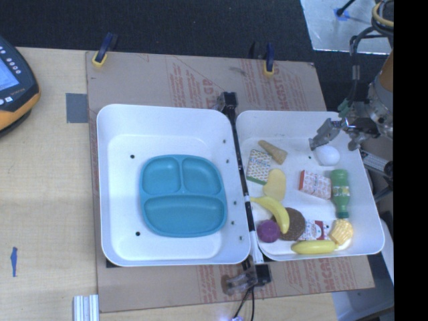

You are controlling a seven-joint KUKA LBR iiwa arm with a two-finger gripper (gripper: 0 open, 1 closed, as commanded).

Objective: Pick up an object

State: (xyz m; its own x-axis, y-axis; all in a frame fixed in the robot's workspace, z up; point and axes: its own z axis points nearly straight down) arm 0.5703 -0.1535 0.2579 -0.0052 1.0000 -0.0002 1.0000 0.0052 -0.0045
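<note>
1. The tool (336,131) hangs over the top right corner of the right bin (374,236), just above a white egg (328,155).
2. I cannot tell if the tool is spread or pressed together. Nothing shows between its tips.
3. The egg is the closest toy, so it looks like the one to grab.
4. To do it well, come straight down with a tip on each side of the egg. It is round and smooth, so it may roll or slip out.
5. Nearby lie a green bottle (340,191), a curved yellow banana (275,210) and a bumpy corn (342,232).
6. The left bin (107,179) holds a smooth blue plate (182,195).
</note>
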